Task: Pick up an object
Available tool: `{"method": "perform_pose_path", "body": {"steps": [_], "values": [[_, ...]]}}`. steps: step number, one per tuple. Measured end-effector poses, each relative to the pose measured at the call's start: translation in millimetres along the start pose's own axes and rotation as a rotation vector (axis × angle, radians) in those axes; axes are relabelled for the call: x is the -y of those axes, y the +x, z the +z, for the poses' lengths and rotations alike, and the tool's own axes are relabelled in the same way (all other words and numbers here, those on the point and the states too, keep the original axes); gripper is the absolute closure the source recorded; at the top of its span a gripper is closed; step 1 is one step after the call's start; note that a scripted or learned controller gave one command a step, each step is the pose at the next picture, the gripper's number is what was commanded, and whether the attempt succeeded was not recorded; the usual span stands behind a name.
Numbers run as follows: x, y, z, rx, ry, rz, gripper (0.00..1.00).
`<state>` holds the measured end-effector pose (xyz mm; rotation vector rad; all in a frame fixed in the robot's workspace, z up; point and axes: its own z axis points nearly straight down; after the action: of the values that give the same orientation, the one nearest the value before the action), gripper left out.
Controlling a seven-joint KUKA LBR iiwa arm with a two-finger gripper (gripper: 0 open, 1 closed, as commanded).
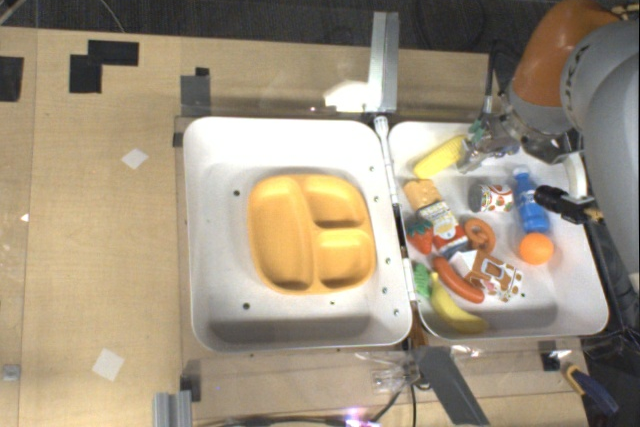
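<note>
Jumble of small toy foods [460, 245] in the right bin [580, 315], among them banana, orange, sausage.

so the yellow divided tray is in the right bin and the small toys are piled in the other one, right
Not quite. The camera view shows the yellow divided tray lying in the left bin, not the right one. The small toys, among them an orange ball and a banana, are piled in the right bin.
</note>
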<state>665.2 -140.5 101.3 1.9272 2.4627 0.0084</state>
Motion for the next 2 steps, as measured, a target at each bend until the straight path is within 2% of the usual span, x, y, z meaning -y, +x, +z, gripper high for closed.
{"method": "perform_pose_path", "body": {"steps": [1, 2], "values": [[0, 0, 1, -0.001, 0.001, -0.001, 0.00], [-3, 1, -13, 0.004, -0.007, -0.010, 1.00]]}}
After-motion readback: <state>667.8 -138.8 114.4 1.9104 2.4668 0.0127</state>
